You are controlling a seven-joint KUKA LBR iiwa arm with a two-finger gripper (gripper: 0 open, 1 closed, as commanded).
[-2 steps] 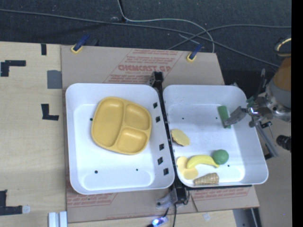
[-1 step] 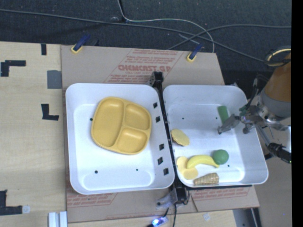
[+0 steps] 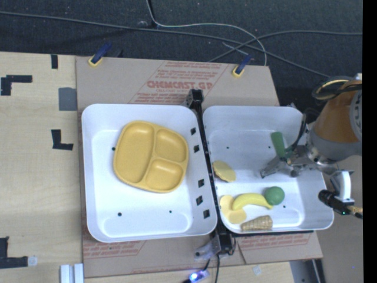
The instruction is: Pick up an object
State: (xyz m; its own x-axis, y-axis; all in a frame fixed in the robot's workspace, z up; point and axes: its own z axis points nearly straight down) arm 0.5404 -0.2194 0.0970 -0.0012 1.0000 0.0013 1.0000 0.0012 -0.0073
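The pincer (image 3: 277, 168) hung low in the right bin (image 3: 247, 115), its grey fingers spread apart with nothing between them. A green block (image 3: 277, 141) stood just behind it near the bin's back; a green ball (image 3: 274, 194) lay just in front, touching the banana (image 3: 252, 201). A yellow chip (image 3: 224, 171) sat near the left wall and a cone (image 3: 257, 223) by the front rim. The left bin held a yellow plate (image 3: 151, 156). To grasp well, it probably should centre over one item, likely the ball, drop straight, and close without nudging the banana.
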